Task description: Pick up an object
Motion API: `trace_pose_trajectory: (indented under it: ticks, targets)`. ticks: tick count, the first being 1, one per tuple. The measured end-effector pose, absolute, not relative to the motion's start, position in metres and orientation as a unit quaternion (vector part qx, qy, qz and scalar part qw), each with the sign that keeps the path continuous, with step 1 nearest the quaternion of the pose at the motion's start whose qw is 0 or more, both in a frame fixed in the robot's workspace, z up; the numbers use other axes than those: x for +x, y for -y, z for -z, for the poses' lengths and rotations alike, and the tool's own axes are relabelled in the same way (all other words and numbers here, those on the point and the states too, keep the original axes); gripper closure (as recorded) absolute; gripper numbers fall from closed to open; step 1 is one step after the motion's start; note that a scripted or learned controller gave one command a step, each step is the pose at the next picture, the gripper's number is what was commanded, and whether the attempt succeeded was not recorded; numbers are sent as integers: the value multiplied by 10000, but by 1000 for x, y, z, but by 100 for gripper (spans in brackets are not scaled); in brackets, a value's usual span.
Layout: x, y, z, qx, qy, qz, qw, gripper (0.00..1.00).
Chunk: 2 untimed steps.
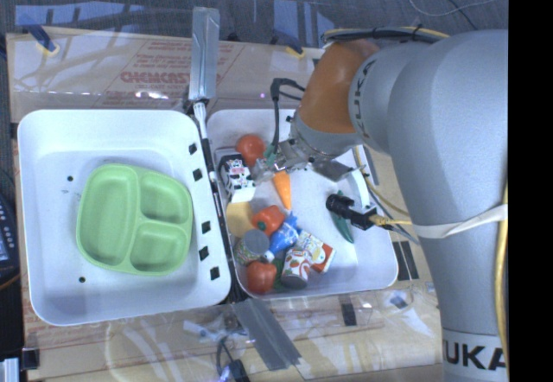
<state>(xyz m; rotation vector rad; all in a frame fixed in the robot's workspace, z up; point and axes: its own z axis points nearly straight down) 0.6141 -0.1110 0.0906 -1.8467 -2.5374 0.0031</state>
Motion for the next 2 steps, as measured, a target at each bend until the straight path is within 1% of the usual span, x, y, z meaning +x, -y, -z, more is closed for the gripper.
trace_pose_trajectory:
  ticks: [1, 2]
  targets:
    - [615, 111, -102, -5872, 8095, -9, 12, 100]
    - [599, 78, -194, -5806, 8142, 4, -8, 100]
